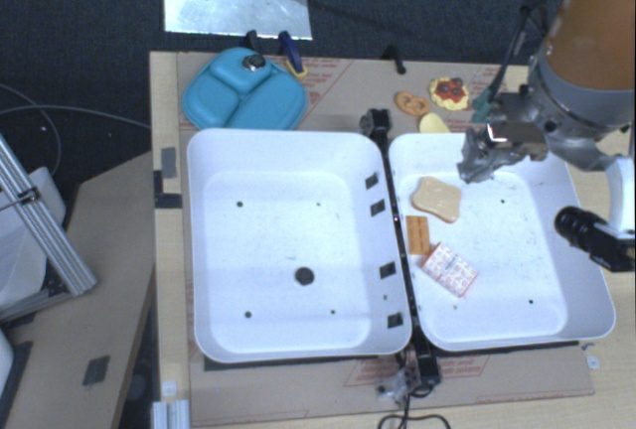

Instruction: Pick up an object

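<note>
A: Where's the bread?
B: The tan bread slice (438,199) lies flat in the right bin (556,318), above a thin orange bar (418,235) and a speckled red-and-white packet (449,269).
A: And the hand?
B: The hand (477,164) hangs just right of the bread; its grip, I cannot tell. The left bin (214,159) is smooth white plastic.

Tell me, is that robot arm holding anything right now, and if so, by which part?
Nothing shows in its grip. The end effector hangs over the right bin, just right of and above the bread slice, which lies on the bin floor.
</note>
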`<move>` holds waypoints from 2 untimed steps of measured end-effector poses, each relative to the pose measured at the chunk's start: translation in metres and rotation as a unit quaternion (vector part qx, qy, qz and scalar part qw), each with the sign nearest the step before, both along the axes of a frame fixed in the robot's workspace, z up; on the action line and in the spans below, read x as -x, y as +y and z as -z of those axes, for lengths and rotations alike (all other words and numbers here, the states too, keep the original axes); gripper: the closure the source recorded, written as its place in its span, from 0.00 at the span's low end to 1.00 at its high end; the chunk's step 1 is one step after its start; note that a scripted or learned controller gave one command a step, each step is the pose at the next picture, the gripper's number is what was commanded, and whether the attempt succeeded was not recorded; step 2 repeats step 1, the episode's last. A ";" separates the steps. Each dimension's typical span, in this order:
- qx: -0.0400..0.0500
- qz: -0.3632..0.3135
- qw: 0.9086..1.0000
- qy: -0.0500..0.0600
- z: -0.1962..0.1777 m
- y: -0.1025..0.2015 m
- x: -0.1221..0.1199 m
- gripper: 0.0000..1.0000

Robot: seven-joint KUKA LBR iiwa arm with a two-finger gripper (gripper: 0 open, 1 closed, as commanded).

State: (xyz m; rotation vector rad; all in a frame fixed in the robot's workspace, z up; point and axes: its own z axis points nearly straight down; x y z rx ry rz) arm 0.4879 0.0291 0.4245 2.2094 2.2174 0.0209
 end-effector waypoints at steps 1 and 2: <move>0.001 -0.001 1.000 0.007 0.005 0.027 0.001 1.00; 0.001 -0.001 1.000 0.007 0.005 0.027 0.001 1.00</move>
